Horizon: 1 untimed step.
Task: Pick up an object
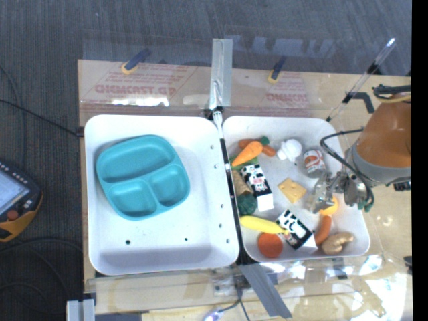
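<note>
Cheese wedge [291, 190] lies just at nine o'clock of our pincer [326, 196], flat in the right bin [361, 245]. We cannot tell the pincer's state.

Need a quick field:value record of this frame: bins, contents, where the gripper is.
left bin: holds a teal divided tray
right bin: pile of toy food
right bin items: carrot, banana, tomato, cheese wedge, potato, two black-and-white cartons
arm: enters from the right, orange band above the wrist
gripper: low over the right side of the right bin, beside the cheese wedge
grasp: cannot tell
</note>
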{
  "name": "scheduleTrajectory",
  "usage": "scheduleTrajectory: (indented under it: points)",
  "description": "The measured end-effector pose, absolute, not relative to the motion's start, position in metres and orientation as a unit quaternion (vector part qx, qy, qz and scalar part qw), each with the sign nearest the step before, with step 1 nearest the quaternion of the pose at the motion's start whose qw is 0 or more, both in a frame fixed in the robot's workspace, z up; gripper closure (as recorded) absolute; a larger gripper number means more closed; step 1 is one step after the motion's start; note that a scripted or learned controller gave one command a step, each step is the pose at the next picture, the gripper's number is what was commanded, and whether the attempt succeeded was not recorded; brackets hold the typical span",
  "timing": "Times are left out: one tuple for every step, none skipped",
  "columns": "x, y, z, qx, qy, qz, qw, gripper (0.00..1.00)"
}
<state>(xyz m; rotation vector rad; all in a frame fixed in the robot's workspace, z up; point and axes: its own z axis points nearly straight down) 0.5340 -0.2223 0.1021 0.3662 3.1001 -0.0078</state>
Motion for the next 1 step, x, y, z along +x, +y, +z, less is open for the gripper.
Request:
scheduleTrajectory:
  points:
    - [0.6019, -0.2231, 0.0915, -0.060, 0.998, -0.0020, 0.005, 1.00]
